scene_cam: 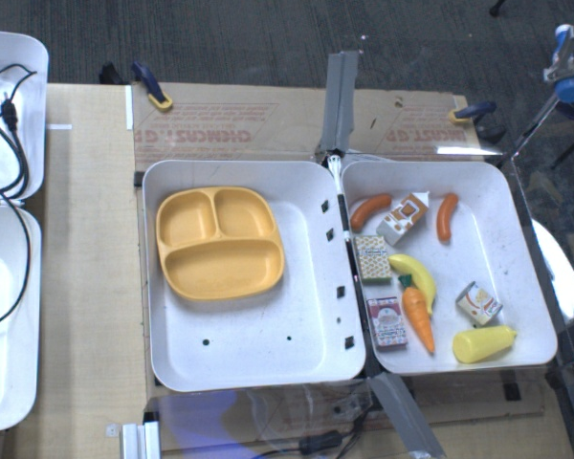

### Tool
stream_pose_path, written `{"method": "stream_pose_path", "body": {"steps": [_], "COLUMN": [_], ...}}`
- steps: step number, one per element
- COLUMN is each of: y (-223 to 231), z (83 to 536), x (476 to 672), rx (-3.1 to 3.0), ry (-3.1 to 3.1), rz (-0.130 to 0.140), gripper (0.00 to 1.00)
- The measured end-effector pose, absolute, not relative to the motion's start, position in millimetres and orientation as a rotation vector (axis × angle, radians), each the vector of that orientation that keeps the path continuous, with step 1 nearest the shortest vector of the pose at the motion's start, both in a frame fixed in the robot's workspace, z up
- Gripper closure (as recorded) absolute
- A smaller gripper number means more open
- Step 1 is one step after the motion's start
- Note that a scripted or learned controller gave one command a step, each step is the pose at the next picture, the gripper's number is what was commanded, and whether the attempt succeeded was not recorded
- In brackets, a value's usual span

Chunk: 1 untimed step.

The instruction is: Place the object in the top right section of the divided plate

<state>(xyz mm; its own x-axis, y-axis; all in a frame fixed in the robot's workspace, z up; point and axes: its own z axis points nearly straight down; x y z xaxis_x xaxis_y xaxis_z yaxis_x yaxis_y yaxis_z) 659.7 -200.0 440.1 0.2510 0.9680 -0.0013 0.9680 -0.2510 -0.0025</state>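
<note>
Bench (86, 256): pale wood top. A brown cardboard sheet (249, 127) lies along its far side.

Left bin (258, 352): white and shallow. It touches the right bin along a central seam.

Right bin (512, 218): white and shallow. It holds all the loose objects.

Divided plate (220, 275): yellow-orange, lying flat in the far left part of the left bin. It has two small sections on the far side and one long section on the near side. The top right section (244, 213) is the small one nearer the seam.

Objects, every one in the right bin and well apart from the plate; which is the task's own cannot be told:
- Yellow bottle (483, 342), lying on its side at the near right corner.
- Carrot (419, 318), pointing towards the near edge, just beside the banana.
- Banana (416, 277), mid-bin.
- Orange sausage (370, 210), far left, next to the white carton.
- Second sausage (447, 216), far side, right of that carton.
- White carton (404, 216), tilted.
- Red box (386, 321), near left, beside the carrot.
- Speckled box (371, 258), against the left wall.
- Small carton (478, 302), above the bottle.

Two clamps (151, 86) (474, 113) grip the cardboard's far corners.
</note>
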Motion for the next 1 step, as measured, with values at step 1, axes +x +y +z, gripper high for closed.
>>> {"method": "stream_pose_path", "body": {"steps": [1], "y": [-200.1], "z": [440.2], "x": [659.6], "rx": [-2.484], "ry": [-1.922], "rz": [0.004], "gripper": [0.0]}}
